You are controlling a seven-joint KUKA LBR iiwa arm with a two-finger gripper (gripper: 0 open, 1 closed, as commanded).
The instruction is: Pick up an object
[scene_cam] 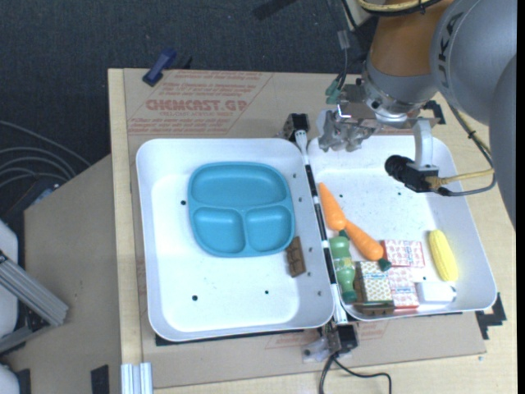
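Observation:
My gripper point(340, 136) hangs over the far left corner of the right bin point(459, 212), above bare bin floor. Nothing shows between its fingers. Two orange carrots lie in that bin's left part: one point(331, 207) near the divider and one point(363, 240) below it. A yellow corn cob point(443, 254) rests near the right wall. A green bottle point(343, 261) and several small printed packets point(394, 276) crowd the bin's front corner. A small brown block point(295, 258) lies in the left bin beside the blue tray.
A blue three-compartment tray point(240, 207) sits in the left bin point(164, 245). A black camera unit point(408, 173) on the arm hangs over the right bin. Cardboard point(205, 97) covers the bench behind the bins, with a blue clip point(158, 67) at its far edge.

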